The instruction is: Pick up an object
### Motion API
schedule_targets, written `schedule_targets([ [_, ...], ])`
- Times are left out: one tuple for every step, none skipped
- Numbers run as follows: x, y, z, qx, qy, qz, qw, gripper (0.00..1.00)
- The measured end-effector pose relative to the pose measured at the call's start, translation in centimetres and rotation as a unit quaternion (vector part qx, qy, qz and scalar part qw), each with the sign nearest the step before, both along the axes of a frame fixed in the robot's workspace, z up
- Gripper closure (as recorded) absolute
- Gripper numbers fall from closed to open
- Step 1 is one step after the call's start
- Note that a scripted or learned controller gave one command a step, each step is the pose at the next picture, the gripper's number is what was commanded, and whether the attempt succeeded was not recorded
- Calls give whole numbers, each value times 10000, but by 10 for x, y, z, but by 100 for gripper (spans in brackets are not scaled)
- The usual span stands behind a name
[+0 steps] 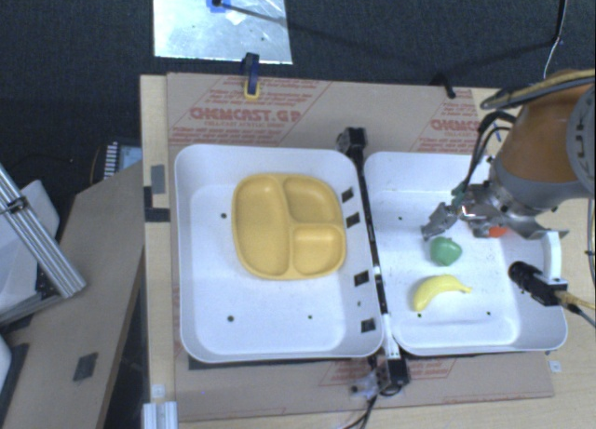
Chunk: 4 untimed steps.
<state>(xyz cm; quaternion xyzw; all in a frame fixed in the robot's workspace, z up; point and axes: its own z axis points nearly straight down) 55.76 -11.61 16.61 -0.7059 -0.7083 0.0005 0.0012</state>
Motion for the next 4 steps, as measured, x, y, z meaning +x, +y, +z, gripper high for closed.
schedule_targets([
  [-5, -2, -43, -1, -3, -13, 10000, 0],
  [-5, -2, -84, -1, 0, -14, 10000, 0],
  [-4, -2, -71, -6, -21, -17, 10000, 100],
  [0, -4, -28, -10, -37, -1, 10000, 100],
])
